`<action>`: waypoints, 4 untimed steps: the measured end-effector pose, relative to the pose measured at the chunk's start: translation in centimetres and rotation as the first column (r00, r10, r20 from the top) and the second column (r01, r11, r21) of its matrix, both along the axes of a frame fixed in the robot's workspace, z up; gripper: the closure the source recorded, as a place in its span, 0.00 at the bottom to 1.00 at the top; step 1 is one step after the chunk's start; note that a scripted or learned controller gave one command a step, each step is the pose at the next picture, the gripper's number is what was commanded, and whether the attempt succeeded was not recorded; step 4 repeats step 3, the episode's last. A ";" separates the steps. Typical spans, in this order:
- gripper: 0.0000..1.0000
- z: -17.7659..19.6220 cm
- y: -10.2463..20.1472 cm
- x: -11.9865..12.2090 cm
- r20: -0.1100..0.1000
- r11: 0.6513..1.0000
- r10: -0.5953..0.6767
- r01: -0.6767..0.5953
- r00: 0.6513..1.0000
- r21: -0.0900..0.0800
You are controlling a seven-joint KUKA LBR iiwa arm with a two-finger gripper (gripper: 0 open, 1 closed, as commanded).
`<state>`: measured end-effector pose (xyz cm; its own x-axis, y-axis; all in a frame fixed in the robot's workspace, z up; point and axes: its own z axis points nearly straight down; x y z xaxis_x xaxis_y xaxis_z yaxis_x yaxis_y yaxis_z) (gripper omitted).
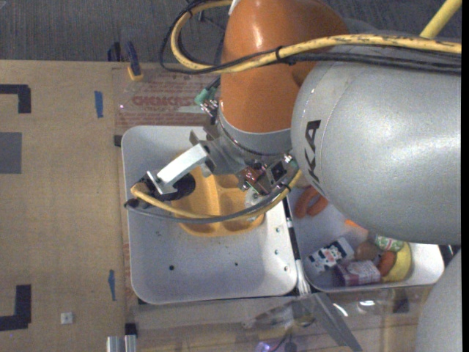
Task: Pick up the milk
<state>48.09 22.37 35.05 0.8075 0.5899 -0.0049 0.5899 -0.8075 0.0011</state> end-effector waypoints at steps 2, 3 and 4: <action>0.00 -12.1 -0.1 -0.1 0.001 0.976 -0.218 0.218 0.976 -0.001; 0.00 0.6 0.0 0.0 0.005 0.908 -0.419 0.419 0.908 -0.002; 0.00 0.6 0.0 0.0 0.005 0.908 -0.419 0.419 0.908 -0.002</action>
